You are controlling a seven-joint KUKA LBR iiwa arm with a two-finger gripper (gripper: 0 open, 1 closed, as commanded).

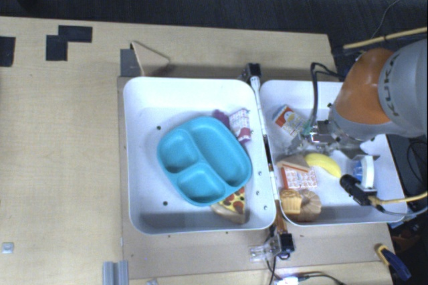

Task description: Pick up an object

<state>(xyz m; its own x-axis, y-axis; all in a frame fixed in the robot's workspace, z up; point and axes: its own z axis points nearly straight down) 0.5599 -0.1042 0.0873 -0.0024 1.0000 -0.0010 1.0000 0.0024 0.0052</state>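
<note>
Two white bins sit side by side on the bench. The left bin (140,143) holds a blue divided plate (202,160) lying at a slant. A purple-and-white packet (239,123) is tucked against the plate's upper right corner, and a toy pizza slice (231,205) pokes out from under its lower edge.

The right bin (348,215) is more crowded. It holds a small red-and-white carton (286,118) near the top left, a yellow banana (323,164) in the middle and a red-and-white box (299,178) just below the banana. A brown bread-like lump (301,204) lies at the bottom, and a blue-and-white item (366,172) sits toward the right wall.

The gripper (310,136) hangs over this bin, between the carton and the banana, with the banana just beside it. From here I cannot tell whether the gripper is open or closed, or whether it has hold of anything.
</note>
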